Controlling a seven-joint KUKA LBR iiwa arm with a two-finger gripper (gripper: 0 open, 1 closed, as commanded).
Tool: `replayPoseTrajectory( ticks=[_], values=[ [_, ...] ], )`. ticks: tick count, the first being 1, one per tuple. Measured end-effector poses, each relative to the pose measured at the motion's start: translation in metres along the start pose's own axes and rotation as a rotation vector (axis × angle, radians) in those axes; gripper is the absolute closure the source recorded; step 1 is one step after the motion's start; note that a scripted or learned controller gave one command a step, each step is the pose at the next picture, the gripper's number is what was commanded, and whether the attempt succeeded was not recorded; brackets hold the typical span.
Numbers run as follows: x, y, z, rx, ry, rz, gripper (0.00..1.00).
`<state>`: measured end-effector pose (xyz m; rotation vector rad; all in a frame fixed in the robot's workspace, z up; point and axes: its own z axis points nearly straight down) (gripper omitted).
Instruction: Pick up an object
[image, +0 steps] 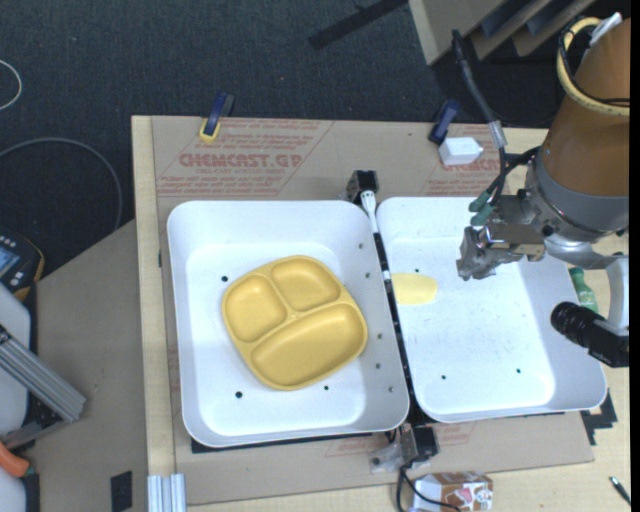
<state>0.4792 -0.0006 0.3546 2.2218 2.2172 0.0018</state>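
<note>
target: small pale-yellow object (414, 289), lying flat on the floor of the right bin (500, 385), hard against that bin's left wall, just beside the divider between the two bins.
gripper: gripper (472, 262) hangs over the upper middle of the right bin, arm entering from the right. Nothing visible between the fingers.
finger state: cannot tell, the tips are dark, bunched and seen from above.
key relation: target sits to the gripper's left and slightly nearer the camera, near but not touching. Judgement: the move needs a short shift toward the left wall plus a descent.
long axis: target reads as a flattened oval, longer left-right across the view than front-back.
clearance risk: judgement, the bin wall next to the target leaves little room for a finger on that side; closing along the wall looks safer than across it.
target material: looks soft or rubbery, matte, low profile, rounded edges. Low height gives the fingers little to bite.
other candidate: yellow divided plate (294, 321) in the left bin (190, 300), three compartments, smooth glossy plastic, lying flat, well apart from the gripper.
bins: white, shallow, smooth with rounded corners, a few dark specks on the floors.
task status: pick not yet done.
</note>
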Motion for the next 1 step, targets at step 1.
replayPoseTrajectory(
  ticks=[1],
  values=[
    [0.0592,0.0005,-0.0534,-0.002,0.002,-0.006,1.0]
  ],
)
